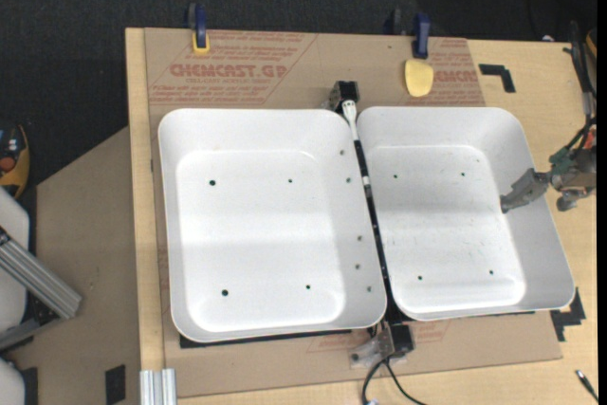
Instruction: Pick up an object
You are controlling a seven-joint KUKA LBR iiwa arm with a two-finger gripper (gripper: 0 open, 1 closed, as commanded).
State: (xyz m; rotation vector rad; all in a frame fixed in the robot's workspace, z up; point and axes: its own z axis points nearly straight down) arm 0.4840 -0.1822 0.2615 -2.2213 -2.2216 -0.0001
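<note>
A brown board (285,62) fills the middle of the frame, bearing two white bins — the left bin (261,223) and the right bin (455,213), edges touching. At the right bin's right rim sits the gripper (522,192); its state cannot be told. A small yellow object (418,77) lies on the board just above the right bin, upper centre-right.
</note>
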